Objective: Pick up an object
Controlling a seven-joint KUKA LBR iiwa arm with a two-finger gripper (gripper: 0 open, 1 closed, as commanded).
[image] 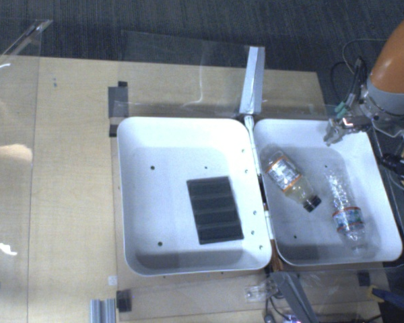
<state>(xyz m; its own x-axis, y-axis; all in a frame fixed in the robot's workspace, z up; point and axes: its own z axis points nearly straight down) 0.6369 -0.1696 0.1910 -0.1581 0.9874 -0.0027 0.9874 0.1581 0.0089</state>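
Two bottles lie in the right bin (384, 200). One is a small bottle with a yellowish liquid, a label and a black cap (291, 180), slanted near the bin's left wall. The other is a clear crumpled water bottle with an orange-blue label (343, 207), further right. A black ribbed rectangular pad (215, 209) lies flat in the left bin (138, 180). My gripper (337, 128) hangs over the right bin's back right corner, above and apart from both bottles, with nothing visible in it.
A grey upright metal post (252, 79) stands at the back between the bins. Cables (353, 66) trail beside the arm (395, 66) at the right. The wooden bench (54, 180) stretches to the left, with a clear plastic sheet over it.
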